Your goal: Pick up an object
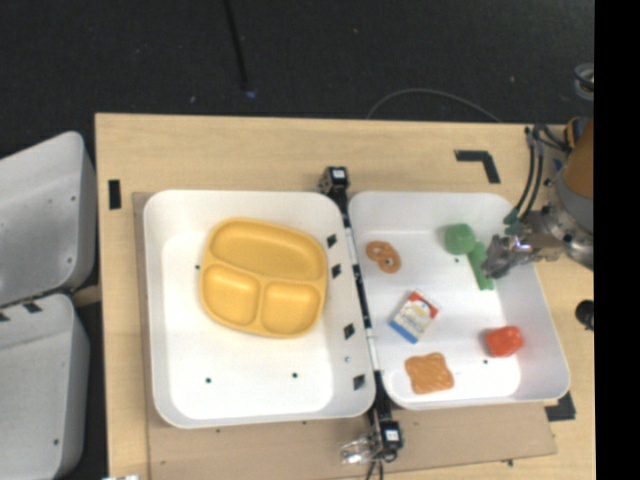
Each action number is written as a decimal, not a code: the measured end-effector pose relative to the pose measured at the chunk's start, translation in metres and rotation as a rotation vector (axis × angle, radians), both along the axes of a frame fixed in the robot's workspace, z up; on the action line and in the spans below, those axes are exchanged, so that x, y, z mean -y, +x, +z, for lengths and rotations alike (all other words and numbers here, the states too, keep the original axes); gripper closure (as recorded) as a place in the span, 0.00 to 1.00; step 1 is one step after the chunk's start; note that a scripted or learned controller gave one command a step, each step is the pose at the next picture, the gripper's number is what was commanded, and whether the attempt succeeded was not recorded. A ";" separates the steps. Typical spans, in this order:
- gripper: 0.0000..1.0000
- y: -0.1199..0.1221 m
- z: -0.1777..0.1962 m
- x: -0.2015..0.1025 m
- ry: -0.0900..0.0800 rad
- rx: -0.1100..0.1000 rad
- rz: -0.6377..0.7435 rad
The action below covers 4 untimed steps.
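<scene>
Your yellow divided plate sits in the left bin, frame centre-left. In the right bin: pretzel, small carton, toast, red piece. The target, a green round-headed scoop with straight handle, lies upper right; gripper is at its handle, and you cannot tell its grip state.

Your arm comes in from the right edge of the scene — grey, with a touch of orange band showing above the wrist. It leans leftward and down, the wrist low over the right side. The gripper sits at the arm's left end — its tip is too blurred to read.
</scene>
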<state>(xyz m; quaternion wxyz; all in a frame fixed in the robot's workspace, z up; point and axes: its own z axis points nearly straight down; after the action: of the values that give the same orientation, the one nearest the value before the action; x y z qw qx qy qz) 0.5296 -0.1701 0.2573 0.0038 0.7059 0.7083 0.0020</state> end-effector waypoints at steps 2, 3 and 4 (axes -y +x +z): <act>1.00 0.001 0.018 -0.047 0.002 -0.007 0.001; 1.00 0.008 0.005 -0.104 0.002 -0.007 0.003; 1.00 0.022 0.000 -0.150 0.003 -0.007 0.003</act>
<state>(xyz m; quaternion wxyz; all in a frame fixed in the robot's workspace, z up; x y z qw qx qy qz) 0.5521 -0.0202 0.2570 0.0004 0.7049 0.7093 0.0006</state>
